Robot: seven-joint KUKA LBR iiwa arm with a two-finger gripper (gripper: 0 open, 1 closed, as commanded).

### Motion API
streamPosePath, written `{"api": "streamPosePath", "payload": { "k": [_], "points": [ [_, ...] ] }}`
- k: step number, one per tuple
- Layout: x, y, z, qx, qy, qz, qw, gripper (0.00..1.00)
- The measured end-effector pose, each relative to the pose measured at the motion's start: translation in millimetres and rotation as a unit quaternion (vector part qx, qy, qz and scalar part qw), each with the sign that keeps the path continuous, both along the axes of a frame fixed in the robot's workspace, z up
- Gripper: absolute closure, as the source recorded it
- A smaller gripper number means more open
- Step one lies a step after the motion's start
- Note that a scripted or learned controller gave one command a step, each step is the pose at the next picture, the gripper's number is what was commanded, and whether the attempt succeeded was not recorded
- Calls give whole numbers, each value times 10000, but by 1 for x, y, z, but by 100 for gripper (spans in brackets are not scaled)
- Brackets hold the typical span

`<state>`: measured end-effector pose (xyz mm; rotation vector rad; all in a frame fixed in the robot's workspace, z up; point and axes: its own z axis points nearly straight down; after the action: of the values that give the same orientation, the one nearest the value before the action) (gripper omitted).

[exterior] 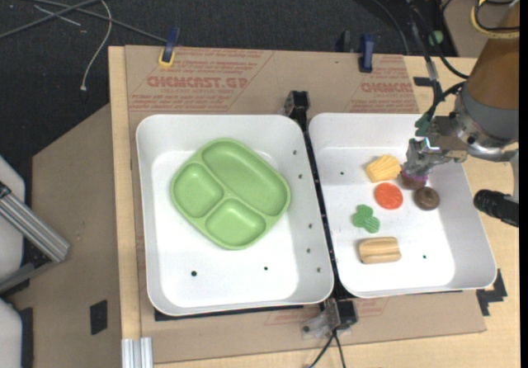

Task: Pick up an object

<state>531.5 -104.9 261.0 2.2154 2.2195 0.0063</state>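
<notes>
At the lower middle of the frame, the near rim of the left bin [239, 302] holds a green divided plate [231, 193]. In the right bin [470, 267] lie a tan bread roll [379, 250], green broccoli piece [365, 219], red tomato [388, 196], yellow piece [383, 167] and brown piece [426, 199], loosely scattered for picking. The claw [417, 170] hangs low between yellow and brown pieces; whether it is apart or together cannot be told.

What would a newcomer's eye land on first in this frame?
Probably the green divided plate, lying alone in the left bin. Next, the cluster of small toy foods in the right bin: a yellow piece, a red one, a green one and a tan bun. The gripper hangs over that bin's far side.
</notes>
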Motion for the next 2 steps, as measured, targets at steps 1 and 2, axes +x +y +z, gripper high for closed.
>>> {"api": "streamPosePath", "payload": {
  "k": [1,2],
  "points": [
    [-12,50,-16,23,53,16,10000,100],
    [-23,102,-30,20,56,14,10000,100]
  ]
}}
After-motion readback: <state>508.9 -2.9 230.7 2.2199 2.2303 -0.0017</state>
